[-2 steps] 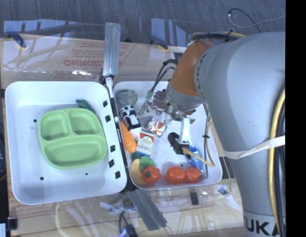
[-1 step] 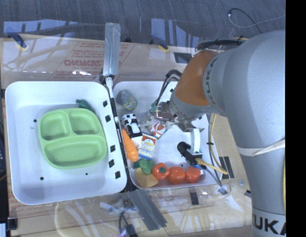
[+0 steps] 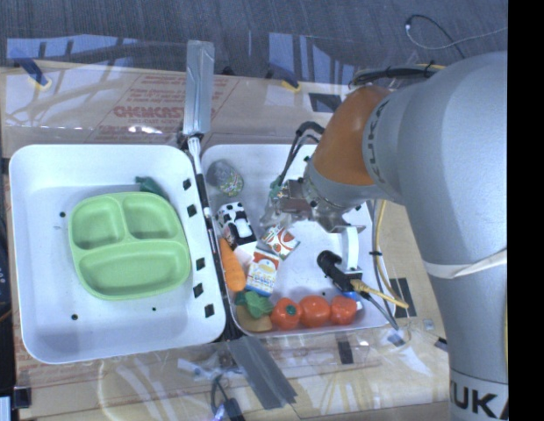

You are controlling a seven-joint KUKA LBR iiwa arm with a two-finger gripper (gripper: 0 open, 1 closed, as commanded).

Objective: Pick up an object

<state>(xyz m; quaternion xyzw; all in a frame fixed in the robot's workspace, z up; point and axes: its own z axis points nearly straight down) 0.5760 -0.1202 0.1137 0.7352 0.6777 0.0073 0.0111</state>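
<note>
My gripper (image 3: 278,207) hangs low over the middle of the right bin (image 3: 254,154), reaching in from the right. Just below it lies a small white and red carton (image 3: 282,240), tilted, with a larger carton (image 3: 264,272) beside it. A black and white cow toy (image 3: 235,222) stands to the gripper's left, near the bin's left wall. An orange carrot (image 3: 232,267) lies along that wall. Red tomatoes (image 3: 314,310) line the front edge beside a green leafy piece (image 3: 254,303). A silvery round thing (image 3: 225,179) sits at the back left.
The left bin (image 3: 35,261) holds a green divided plate (image 3: 129,244), with a small dark green item (image 3: 150,185) behind it. A grey divider (image 3: 198,95) runs between the bins. My arm's bulk covers the right bin's right side.
</note>
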